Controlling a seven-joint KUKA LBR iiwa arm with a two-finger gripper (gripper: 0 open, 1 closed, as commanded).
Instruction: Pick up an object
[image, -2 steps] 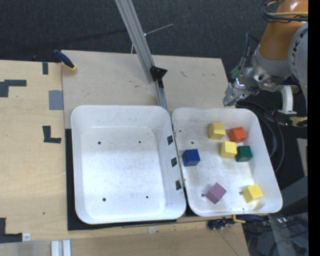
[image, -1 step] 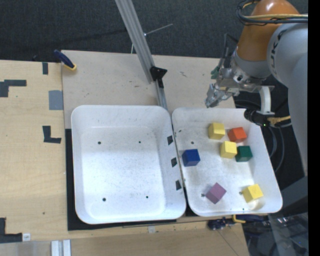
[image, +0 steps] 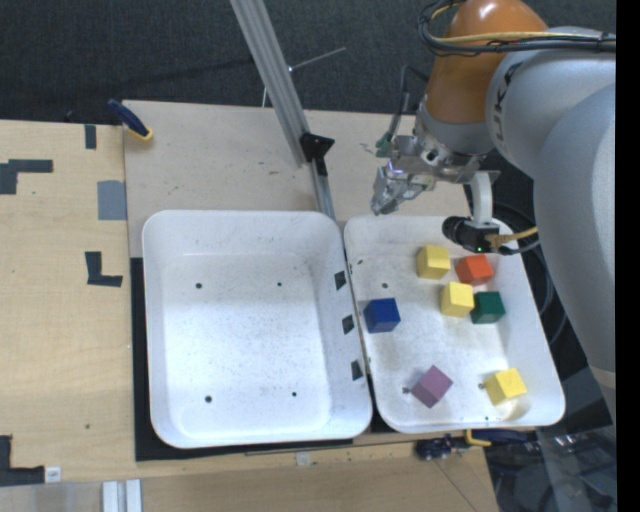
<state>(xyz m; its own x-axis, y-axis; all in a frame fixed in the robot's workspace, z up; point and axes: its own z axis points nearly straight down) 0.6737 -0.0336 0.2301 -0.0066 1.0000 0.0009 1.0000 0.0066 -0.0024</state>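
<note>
The grey two-finger gripper (image: 386, 205) hangs over the back rim of the shallow white right-hand bin (image: 530, 395); its blurred fingertips seem closed, apparently holding nothing.

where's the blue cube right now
In the camera view, the blue cube sits in the right bin, near its left wall, left of the yellow cubes.

Arm reaches in from right; hand (image: 388, 203) points down, raised.

End effector (image: 390, 197) above right bin (image: 385, 385)
</note>
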